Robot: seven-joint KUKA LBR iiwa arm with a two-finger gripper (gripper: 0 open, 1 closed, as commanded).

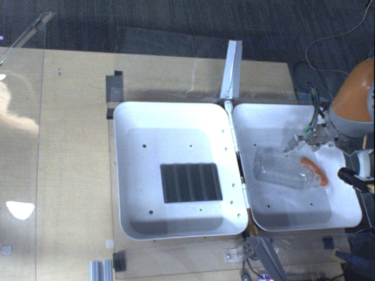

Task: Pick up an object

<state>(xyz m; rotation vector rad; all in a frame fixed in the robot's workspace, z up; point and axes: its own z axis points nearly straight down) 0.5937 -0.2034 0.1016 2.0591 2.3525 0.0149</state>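
Note:
In the right bin [345,212] a clear plastic cup [280,170] lies on its side near the middle. Just to its right lies a small orange curved piece [316,171]. A dark ribbed rectangular pad [191,182] lies flat in the middle of the left bin [132,157]. My gripper [304,140] hangs low over the back right part of the right bin, just behind the cup and the orange piece. It looks close to both, and I see nothing held in it. The arm's orange band [358,92] rises at the right edge.
A metal post [231,69] stands behind the seam between the bins. Cables [328,37] run over the dark floor at the back right. Clamps and brackets [258,253] sit at the bench's front edge below the bins.

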